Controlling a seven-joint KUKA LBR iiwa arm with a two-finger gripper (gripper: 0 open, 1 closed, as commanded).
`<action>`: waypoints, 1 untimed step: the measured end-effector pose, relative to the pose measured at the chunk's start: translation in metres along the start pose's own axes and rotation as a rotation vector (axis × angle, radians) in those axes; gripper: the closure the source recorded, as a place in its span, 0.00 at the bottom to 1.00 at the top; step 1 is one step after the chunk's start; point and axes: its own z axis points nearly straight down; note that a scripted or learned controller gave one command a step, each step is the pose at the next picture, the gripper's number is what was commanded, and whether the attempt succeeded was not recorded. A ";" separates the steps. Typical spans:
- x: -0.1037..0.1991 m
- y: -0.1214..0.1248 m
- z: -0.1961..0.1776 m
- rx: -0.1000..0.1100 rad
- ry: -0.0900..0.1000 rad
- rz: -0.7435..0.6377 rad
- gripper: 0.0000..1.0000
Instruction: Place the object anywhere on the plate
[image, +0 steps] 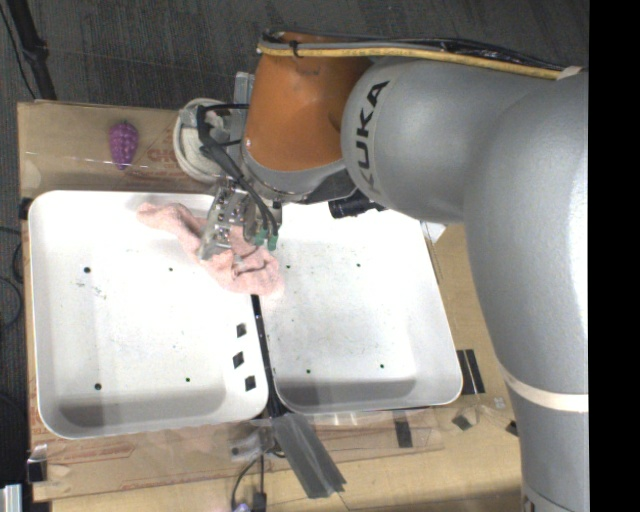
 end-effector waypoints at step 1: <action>0.013 0.043 -0.012 0.000 0.000 -0.211 1.00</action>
